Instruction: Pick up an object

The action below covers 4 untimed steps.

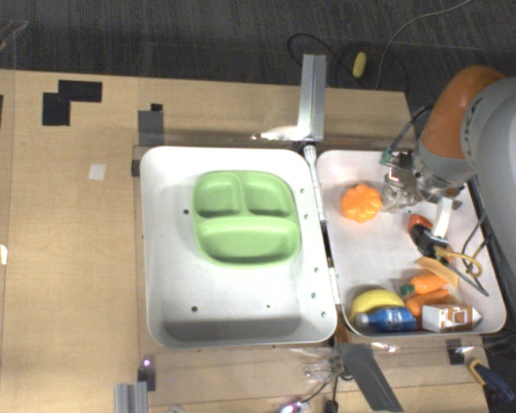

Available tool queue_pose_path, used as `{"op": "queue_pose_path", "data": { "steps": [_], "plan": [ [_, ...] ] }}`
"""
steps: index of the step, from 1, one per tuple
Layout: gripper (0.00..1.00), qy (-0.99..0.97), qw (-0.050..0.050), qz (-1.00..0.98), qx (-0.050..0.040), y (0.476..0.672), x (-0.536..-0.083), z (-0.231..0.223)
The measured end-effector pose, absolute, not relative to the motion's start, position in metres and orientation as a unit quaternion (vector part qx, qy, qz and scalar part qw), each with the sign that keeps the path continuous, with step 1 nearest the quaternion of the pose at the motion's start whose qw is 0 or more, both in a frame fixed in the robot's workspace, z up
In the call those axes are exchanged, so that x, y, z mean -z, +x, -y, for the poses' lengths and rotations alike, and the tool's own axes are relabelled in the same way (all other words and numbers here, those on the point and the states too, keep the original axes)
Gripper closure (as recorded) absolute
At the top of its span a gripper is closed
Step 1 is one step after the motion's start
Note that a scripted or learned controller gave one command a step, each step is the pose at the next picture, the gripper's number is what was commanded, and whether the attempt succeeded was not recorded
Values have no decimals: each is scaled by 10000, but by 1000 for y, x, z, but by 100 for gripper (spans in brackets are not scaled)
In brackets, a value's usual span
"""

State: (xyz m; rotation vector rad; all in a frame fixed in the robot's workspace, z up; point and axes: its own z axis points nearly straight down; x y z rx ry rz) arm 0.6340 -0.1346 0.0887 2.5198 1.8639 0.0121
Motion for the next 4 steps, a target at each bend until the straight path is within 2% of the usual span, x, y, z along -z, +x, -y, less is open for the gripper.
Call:
{"op": "queue_pose_path", "data": {
  "steps": [1,2,3,4],
  "plan": [
    [0,8041,36,-5945,-32,633,-88,136],
    [0,6721,44,-7404,-32,652,-89,85],
    [100,6705,74,-7419,-65,655,-102,84],
    [0,6702,73,-7421,-64,655,-102,84]
  ]
}}
